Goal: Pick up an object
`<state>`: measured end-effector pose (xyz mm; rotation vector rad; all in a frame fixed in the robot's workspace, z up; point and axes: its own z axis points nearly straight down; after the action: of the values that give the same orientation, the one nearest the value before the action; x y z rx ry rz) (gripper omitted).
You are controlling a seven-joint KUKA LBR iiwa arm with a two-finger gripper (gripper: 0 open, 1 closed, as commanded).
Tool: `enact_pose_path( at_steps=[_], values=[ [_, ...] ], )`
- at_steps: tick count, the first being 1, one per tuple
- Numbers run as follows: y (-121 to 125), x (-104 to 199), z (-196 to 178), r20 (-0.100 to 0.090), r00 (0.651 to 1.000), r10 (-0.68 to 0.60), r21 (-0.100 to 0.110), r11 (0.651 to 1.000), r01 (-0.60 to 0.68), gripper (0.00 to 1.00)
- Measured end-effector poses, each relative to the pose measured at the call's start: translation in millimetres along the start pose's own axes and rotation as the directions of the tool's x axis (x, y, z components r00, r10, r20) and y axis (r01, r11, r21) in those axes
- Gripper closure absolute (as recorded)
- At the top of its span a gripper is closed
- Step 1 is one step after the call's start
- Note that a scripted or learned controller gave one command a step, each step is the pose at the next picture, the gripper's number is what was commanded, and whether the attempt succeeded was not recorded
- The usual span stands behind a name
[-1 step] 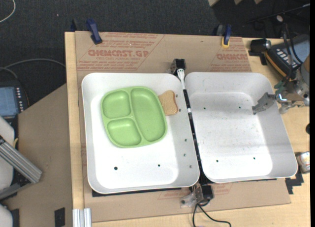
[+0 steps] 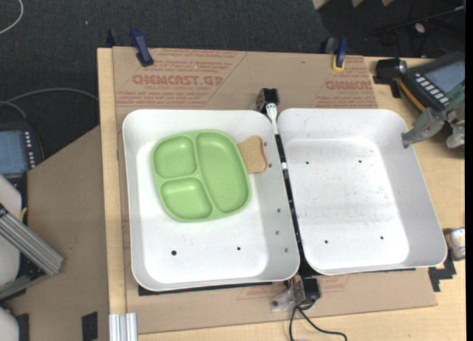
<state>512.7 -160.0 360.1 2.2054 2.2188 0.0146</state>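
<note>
Pincer (image 2: 420, 129) parked at the surface's right edge, off the bins — grip state unreadable. Green divided plate (image 2: 201, 175) sits in the left bin (image 2: 207, 265); tan cracker-like piece (image 2: 253, 154) touches its rim — likeliest small target.

Two shallow white plastic bins, the left bin (image 2: 148, 258) and the right bin (image 2: 355, 221), are sitting side by side on a brown printed cardboard sheet (image 2: 192, 73) covering the tabletop, blue clamps (image 2: 140, 46) gripping its far edge.

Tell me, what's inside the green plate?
Nothing: all three compartments of the green plate look bare. A tan piece lies just outside it, against its right rim. Whatever sits under the plate is covered.
</note>
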Motion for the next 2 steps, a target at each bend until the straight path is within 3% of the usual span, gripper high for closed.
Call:
enact_pose_path(
  at_steps=[1, 2],
  values=[
    [-31.5, 40.6, -121.4, 0.000, 1.000, 0.000, -0.001, 1.000, 0.000, 0.00],
    [-31.8, -56.8, -142.4, 0.004, 1.000, 0.014, 0.009, 1.000, -0.014, 0.00]
  ],
)
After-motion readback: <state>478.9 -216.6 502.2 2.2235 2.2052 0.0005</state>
